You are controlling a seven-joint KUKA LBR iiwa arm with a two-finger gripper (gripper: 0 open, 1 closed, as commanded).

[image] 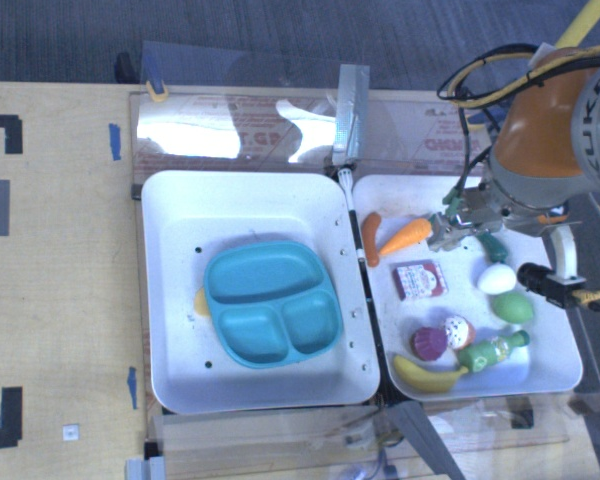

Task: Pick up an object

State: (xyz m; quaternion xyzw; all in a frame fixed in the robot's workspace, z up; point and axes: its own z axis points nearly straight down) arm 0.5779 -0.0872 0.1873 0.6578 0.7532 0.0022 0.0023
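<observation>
Gripper low in right bin, at the thick end of the carrot; cannot tell whether it grips. Carrot lies near the bin's top-left, beside a sausage. Blue tray sits in left bin.

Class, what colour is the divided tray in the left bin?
Light blue tray, seen in the overhead camera view.

Pale wooden tabletop with black corner marks and blue tape strips at frame left; dark blue-grey carpeted floor along the top.
</observation>
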